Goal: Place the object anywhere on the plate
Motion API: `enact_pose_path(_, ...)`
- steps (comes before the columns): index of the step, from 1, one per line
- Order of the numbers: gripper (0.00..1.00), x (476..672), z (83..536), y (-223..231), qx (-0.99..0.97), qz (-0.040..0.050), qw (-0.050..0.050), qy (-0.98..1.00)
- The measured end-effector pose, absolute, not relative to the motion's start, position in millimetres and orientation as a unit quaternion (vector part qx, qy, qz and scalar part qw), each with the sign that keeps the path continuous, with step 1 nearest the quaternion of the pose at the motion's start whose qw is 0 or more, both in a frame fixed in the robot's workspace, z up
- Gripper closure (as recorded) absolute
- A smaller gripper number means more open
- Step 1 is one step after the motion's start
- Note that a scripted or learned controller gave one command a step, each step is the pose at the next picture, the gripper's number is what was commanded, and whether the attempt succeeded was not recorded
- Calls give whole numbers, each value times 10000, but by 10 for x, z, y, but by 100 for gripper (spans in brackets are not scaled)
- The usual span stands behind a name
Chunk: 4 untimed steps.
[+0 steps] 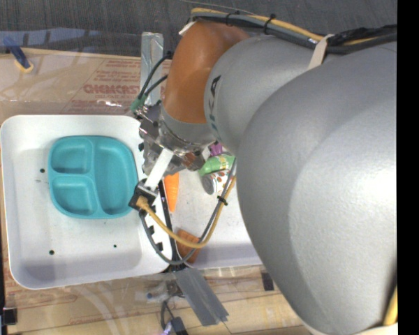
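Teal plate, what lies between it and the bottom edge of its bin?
In the camera view, below the teal plate lies bare left bin floor with two small dark specks.

Grey arm [321, 152] reaching leftward, end effector [176, 155] pointing downward

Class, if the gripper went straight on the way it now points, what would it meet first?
Probably the orange object in the right bin beneath the gripper; depth is unclear, so perhaps the bin floor beside it.
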<state>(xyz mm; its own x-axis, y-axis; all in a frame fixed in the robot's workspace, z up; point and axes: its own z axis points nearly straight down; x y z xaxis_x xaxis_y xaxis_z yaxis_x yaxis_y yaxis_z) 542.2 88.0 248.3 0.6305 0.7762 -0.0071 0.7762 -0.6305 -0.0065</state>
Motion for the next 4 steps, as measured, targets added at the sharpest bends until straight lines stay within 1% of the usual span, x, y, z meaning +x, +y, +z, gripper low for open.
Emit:
enact_pose_path(1,100,5546,2476,1382,-8587,10,6,-5125)
enact_pose_path(2,100,5270,1878,2167,-8761,51,16,-4820)
enact_pose_path(3,100,5286,2529,2186,-8831,-11,6,-4692)
enact_pose_path(4,0,5277,2507,2187,-8828,12,6,-4697)
